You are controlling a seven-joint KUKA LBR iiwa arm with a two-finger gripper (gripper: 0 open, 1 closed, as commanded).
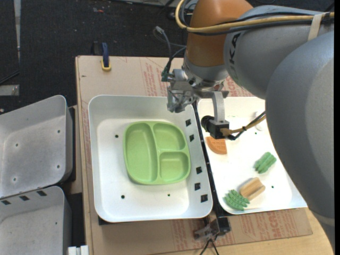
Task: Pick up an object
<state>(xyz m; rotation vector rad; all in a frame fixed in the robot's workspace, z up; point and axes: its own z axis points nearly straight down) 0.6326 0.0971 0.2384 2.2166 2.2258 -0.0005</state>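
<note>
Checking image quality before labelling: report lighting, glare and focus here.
Camera view: even light, contents sharp; the right bin runs bright, nearly washed out; the green plate shows faint sheen; the grey arm link nearest the lens looks soft; the floor beyond is dark.

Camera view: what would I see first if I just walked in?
The big grey arm with its orange band fills the upper right, its tool hanging over the back of the left bin. Next, the bright green divided plate inside that bin. The right bin holds an orange piece, green pieces and a tan block.

Cardboard-topped bench [133, 73] over dark speckled floor [53, 25]
</note>
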